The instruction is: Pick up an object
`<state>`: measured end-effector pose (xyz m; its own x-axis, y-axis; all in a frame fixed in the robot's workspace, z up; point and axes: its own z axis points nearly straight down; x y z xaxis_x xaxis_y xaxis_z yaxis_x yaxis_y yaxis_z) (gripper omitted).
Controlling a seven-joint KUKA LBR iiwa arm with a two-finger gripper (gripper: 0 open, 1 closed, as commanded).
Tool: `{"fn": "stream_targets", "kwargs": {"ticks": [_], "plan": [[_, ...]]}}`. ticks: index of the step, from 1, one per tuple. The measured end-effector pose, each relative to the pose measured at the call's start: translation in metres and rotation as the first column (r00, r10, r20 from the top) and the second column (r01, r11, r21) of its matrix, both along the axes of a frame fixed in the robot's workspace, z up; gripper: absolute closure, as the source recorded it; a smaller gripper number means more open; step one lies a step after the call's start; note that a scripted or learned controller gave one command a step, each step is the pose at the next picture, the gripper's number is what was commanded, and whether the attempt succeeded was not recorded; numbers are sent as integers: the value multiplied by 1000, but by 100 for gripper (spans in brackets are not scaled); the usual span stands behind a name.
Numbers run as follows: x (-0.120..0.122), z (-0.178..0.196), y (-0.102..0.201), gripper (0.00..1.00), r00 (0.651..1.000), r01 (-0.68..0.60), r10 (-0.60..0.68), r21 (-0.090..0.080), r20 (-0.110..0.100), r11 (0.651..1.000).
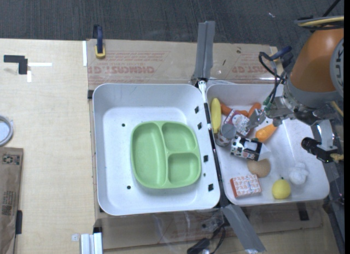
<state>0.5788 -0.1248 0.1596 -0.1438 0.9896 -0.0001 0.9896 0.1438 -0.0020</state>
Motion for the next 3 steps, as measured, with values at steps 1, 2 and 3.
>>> {"fn": "stream_targets", "kwargs": {"ticks": [1,2,3], "plan": [[-4,-68,-63,0,997,76,-76,0,1,997],[-3,-59,-64,100,997,80,-80,0,2,997],[-15,66,13,100,982,191,-191,-1,0,982]]}}
